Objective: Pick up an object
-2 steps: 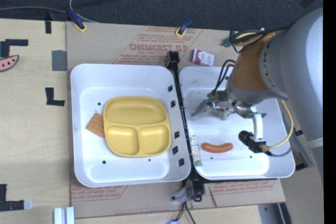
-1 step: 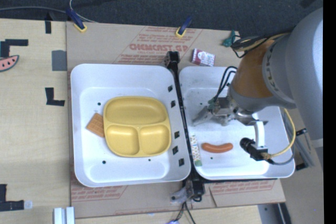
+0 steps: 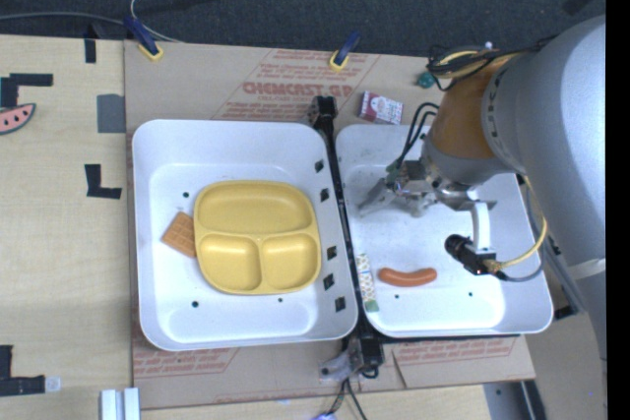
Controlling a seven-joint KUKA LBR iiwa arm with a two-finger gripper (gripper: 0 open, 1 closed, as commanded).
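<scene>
A red-orange sausage [image 3: 407,276] lies on the floor of the right bin [image 3: 512,310], near its front. My gripper [image 3: 394,195] hangs over the back left part of that bin, well behind the sausage and apart from it. Its grey fingers [image 3: 371,200] look spread open, with nothing between them. In the left bin [image 3: 162,310] a yellow divided plate [image 3: 258,236] lies flat, and a brown cracker [image 3: 179,234] pokes out from under its left edge.
The grey arm with its orange band [image 3: 463,118] covers the right bin's back right corner. A black cable plug [image 3: 465,253] hangs just right of the sausage. A small red packet [image 3: 379,107] lies on the cardboard behind the bins.
</scene>
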